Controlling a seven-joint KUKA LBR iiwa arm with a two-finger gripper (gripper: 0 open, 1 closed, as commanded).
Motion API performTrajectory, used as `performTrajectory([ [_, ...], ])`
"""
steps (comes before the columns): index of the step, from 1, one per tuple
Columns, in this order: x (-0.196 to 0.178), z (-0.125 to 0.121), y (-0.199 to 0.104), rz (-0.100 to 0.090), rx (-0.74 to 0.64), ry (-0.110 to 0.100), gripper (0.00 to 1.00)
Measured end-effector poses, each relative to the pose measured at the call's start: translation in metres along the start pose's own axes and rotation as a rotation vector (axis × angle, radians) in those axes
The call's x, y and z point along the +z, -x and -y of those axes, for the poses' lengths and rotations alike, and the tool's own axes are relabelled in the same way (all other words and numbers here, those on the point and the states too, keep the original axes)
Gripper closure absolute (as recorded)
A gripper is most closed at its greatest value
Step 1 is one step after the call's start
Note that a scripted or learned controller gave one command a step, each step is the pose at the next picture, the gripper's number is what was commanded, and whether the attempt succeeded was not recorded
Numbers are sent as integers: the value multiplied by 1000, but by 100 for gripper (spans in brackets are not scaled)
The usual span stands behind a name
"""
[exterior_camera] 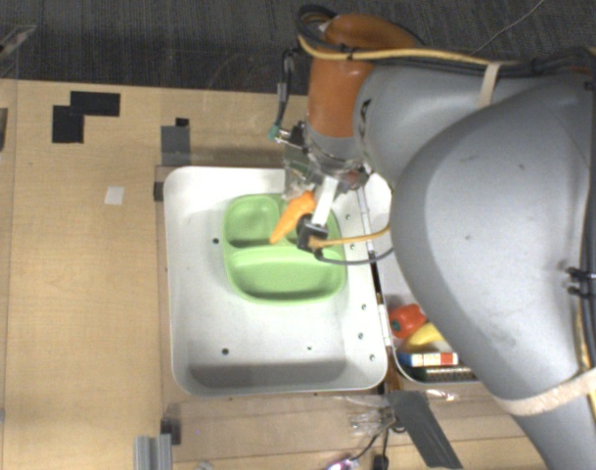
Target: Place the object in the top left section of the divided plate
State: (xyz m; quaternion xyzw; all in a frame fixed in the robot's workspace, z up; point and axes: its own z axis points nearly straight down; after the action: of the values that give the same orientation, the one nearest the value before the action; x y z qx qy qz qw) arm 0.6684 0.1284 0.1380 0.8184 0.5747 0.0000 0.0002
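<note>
Jaws (pixel 307 225) pinch an orange carrot (pixel 291 215) over the green divided plate (pixel 278 272); released here, it may straddle the divider at twelve o'clock.

1. Plate (pixel 278 272) — light green, plain.
2. Carrot (pixel 291 215) — orange.
3. Left bin (pixel 195 292) — white, with small dark dots.
4. Bench (pixel 72 292) — pale wood, with black block marks.
5. Arm (pixel 474 213) — grey, with an orange band (pixel 335 86).
6. Right bin (pixel 425 368) — red and yellow items inside.
</note>
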Motion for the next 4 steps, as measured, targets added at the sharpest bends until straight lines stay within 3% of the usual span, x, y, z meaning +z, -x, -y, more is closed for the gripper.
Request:
performTrajectory([
  [1, -40, 79, -35, -3, 138, 0, 100],
  [2, -161, 135, -23, -3, 474, 1, 100],
  [3, -155, 52, 9, -1, 598, 0, 100],
  [4, -95, 13, 46, 0, 458, -1, 100],
])
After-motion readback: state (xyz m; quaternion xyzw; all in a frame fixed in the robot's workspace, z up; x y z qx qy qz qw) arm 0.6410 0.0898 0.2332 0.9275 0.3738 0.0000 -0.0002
